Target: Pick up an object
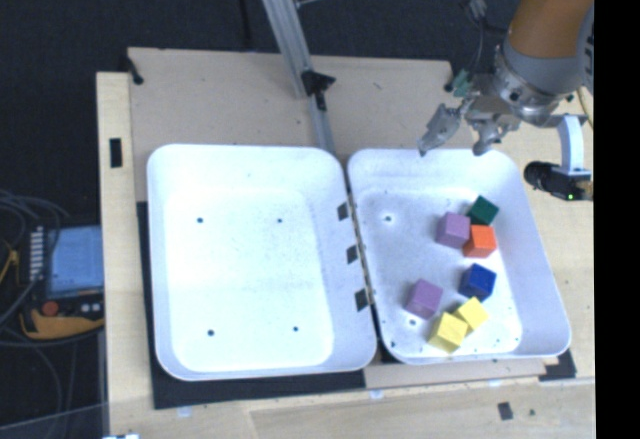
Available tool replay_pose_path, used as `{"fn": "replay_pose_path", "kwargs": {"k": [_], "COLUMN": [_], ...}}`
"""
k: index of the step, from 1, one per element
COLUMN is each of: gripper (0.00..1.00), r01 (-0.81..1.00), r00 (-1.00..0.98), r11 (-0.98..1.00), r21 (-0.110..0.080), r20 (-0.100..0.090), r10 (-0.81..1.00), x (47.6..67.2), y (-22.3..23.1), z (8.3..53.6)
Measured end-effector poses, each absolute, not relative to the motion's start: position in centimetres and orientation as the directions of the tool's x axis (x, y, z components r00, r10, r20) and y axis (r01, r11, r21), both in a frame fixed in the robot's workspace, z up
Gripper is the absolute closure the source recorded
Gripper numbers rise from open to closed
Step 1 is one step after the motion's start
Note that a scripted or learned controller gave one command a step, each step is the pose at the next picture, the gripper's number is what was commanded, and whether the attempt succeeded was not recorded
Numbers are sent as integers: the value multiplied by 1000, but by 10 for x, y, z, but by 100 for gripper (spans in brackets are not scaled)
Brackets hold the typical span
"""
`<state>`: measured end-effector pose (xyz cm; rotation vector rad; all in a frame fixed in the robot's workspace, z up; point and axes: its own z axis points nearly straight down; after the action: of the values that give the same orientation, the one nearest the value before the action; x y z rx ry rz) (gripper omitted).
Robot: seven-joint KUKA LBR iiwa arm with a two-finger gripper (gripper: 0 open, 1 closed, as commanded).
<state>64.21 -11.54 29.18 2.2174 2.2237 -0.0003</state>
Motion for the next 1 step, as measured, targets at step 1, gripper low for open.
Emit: {"fn": "replay_pose_path", "kwargs": {"k": [1], "gripper": [0], "r01": [1000], "r00": [-3], "r11": [3], "r21": [1], "r20": [-1], "r10": [1000], "x": [642], "y": [-115], "z": [292]}}
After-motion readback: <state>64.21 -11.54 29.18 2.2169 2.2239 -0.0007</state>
